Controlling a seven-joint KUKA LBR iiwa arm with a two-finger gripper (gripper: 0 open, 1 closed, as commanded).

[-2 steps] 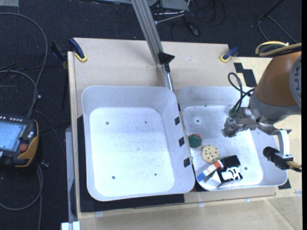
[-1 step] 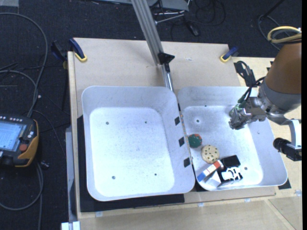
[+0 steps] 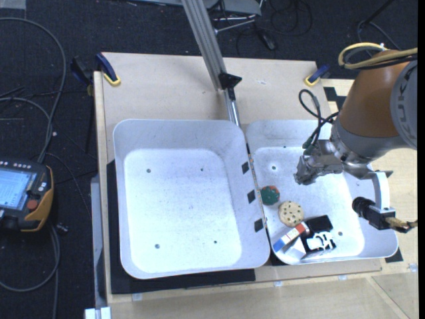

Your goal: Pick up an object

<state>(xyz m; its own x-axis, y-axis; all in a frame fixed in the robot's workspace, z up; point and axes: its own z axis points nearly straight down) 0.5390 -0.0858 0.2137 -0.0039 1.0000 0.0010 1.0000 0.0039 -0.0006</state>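
White bins, two, side by side on pale wooden bench. Left bin larger, bare speckled floor. Right bin holds the objects, all gathered toward its near-left part.

Grey arm with orange band reaching in from right, over right bin. Gripper hanging above bin's middle, dark metal cluster seen from above; state of jaws not readable from this angle. Nothing seen between them.

Objects in right bin:
- Green round object, reddish patch at one edge, near bin's left wall, left of and below gripper, apart from it.
- Tan disc with dark dots, just below green object, close beside it.
- Small block, blue, white and red, near front rim, tilted.
- Black-and-white object, just right of block, seemingly touching it; shape unclear.

Outside bins: blue-and-yellow clamps at bench's far corners, slanted metal pole coming down to bins' junction, handheld pendant with screen on dark floor at left.
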